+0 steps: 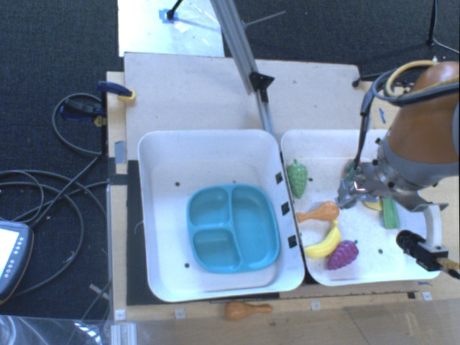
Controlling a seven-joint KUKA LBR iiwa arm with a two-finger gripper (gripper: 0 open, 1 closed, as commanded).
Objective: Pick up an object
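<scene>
- Arm (424, 128) reaching in from the right, low over the right bin (316, 144).
- Tool (353, 191) poised in the middle of that bin, above bare white floor; grip state impossible to tell from this slant.
- Nothing seen between the tool's tips, so no claim of a catch.
- Candidates for picking clustered just left and below the tool: orange drumstick (320, 212) nearest, banana (324, 241) below it, purple grapes (343, 254) touching the banana's end, green fruit (297, 175) near the bin's left wall.
- Green block (389, 213) lying under the wrist, partly hidden, with something yellow beside it.
- Toys probably scattered loose to give the program varied targets; drumstick looks the likeliest aim.
- Left bin (154, 149) holding a blue tray (233, 228) with three compartments, set flat at its middle.
- A second orange drumstick (248, 309) stranded outside the bins on the desk (187, 92) front edge.
- Pale board desk over dark carpet; cables (50, 192) looped at left, blue clamp (115, 90) on the desk corner, metal pole (233, 31) slanting in from above.
</scene>
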